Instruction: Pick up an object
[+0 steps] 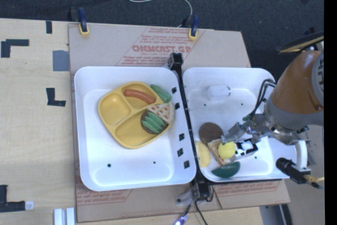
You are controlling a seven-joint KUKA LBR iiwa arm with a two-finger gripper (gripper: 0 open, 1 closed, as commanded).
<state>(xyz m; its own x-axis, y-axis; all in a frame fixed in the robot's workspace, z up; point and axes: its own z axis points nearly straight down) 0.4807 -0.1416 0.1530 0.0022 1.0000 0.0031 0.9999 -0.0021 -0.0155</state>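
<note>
Gripper (235, 140) lowered into the right bin (247, 77), just beside a yellow ball (227, 151) among a brown disc (210, 130), a green piece (226, 170) and a small black-and-white item (245, 149). Finger state impossible to tell; nothing visibly pinched. In the left bin (95, 166), a yellow divided tray (118, 116) with a sausage (139, 95), pizza slice (161, 111) and green vegetables (153, 123).

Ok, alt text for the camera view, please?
The gripper reaches from the right into the right bin, just above a yellow ball among toy foods. The left bin holds a yellow divided tray with a sausage.
</note>
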